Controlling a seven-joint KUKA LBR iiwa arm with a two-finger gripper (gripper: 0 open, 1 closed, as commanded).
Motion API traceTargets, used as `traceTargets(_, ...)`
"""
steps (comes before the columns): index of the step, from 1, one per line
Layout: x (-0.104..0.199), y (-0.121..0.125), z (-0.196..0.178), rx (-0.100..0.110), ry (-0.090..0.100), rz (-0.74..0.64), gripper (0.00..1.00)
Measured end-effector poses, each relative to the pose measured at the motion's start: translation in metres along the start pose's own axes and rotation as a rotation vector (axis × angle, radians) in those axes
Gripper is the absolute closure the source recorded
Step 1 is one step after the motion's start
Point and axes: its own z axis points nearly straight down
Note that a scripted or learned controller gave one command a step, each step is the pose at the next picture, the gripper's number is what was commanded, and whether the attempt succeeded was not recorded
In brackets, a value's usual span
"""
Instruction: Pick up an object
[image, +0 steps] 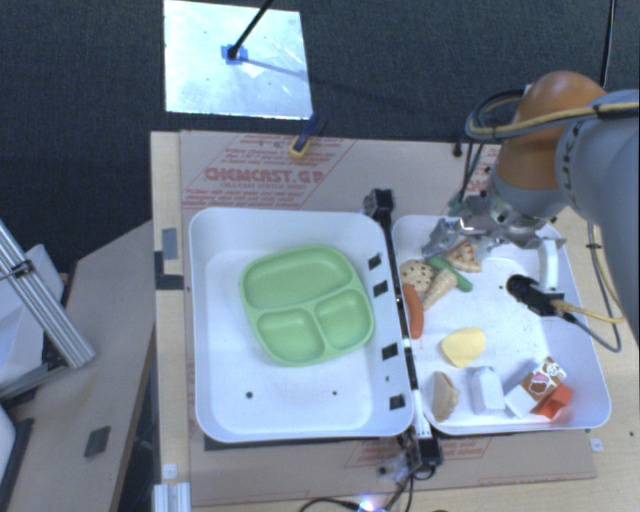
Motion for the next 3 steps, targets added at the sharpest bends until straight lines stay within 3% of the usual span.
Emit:
traceTargets(2,-0.006,0.001,0.070,-0.003,0.000,0.001,0.00)
traceTargets(3,-0.006,0.003,0.056,-0.010,0.001,0.002,1.00)
